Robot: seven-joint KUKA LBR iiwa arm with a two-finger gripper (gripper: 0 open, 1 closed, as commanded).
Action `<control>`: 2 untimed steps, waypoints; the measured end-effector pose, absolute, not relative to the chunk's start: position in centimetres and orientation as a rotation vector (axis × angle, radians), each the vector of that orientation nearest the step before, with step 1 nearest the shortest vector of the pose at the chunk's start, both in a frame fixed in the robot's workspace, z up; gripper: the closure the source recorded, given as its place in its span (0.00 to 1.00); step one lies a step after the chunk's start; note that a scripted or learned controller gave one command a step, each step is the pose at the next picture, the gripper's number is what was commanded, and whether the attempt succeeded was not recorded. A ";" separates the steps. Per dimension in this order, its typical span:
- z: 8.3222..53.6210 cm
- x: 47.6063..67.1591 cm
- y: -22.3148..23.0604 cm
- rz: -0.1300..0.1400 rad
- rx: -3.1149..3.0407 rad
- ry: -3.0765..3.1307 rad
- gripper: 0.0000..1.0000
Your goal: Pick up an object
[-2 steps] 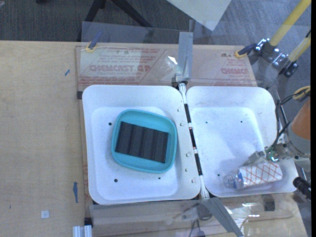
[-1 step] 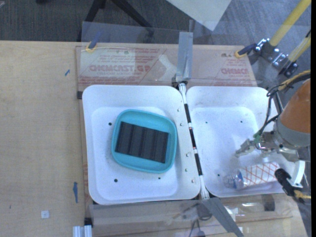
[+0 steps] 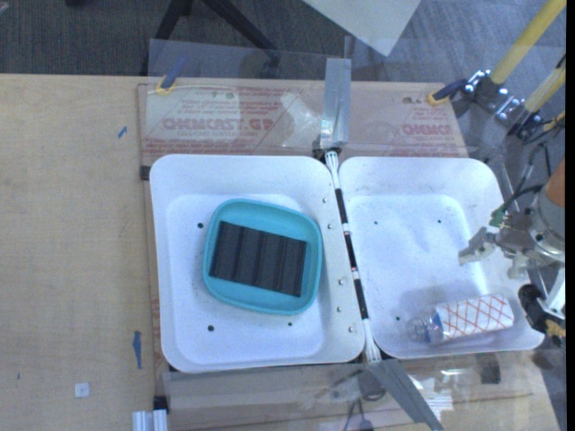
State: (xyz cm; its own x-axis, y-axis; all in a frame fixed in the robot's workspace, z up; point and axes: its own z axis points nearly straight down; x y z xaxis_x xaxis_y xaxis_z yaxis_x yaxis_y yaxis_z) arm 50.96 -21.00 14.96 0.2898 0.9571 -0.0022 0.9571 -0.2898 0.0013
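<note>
The plastic bottle [image 3: 465, 321] with a red-checked label lies on its side in the right bin [image 3: 404, 196], near its front edge. The tool [image 3: 490, 243] hovers just above it, its opening unclear.

A teal tray [image 3: 262, 256] fills the left bin [image 3: 180, 205]; a bottle [image 3: 467, 319] lies in the right bin [image 3: 404, 196].

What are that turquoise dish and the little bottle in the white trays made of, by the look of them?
The turquoise dish looks like smooth moulded plastic with rounded edges, and it holds a dark ribbed insert, possibly rubber or foam. The bottle seems to be clear plastic: its neck is see-through, with a white, red-latticed label wrapped round it. The bins look like thin matte white plastic.
</note>
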 end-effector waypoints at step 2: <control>24.5 49.5 -17.5 -0.002 2.667 1.661 1.00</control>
